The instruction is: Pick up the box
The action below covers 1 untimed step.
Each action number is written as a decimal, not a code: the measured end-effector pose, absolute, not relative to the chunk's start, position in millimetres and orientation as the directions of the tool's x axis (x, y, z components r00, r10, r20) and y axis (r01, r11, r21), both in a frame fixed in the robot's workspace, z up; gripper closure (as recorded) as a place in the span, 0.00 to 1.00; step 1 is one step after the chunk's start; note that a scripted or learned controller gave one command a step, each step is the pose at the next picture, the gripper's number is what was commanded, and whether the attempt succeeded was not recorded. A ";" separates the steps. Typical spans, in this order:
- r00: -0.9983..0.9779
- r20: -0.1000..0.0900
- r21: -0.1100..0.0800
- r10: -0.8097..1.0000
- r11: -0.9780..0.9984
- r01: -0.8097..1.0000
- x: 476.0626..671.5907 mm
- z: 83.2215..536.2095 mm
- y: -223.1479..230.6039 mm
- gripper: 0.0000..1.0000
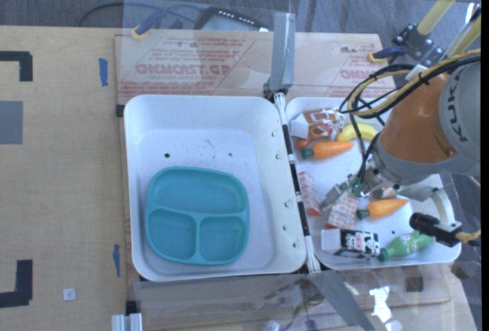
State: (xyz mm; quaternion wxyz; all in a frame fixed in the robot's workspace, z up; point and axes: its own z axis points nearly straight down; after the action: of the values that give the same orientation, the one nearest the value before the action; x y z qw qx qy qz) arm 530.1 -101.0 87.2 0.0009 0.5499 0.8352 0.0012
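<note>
Several boxes lie in the right bin. An orange-and-white carton rests at the far end. A black-and-white box lies flat near the front wall. A small red-and-white packet sits between them. My gripper hangs low over the middle of this bin, just above that small packet and left of an orange carrot. The arm's wrist covers the bin's right half.
A second carrot and a banana lie beside the carton. A green bottle lies at the front right. Another red-and-white packet leans on the divider. The left bin holds a teal compartment tray.
</note>
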 end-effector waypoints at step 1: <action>-0.393 -0.005 0.010 0.919 0.393 0.919 532.4 98.3 -101.5 1.00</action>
State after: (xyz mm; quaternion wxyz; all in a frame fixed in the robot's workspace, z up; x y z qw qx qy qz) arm 532.4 -101.5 98.3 0.0048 0.5508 0.8346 0.0031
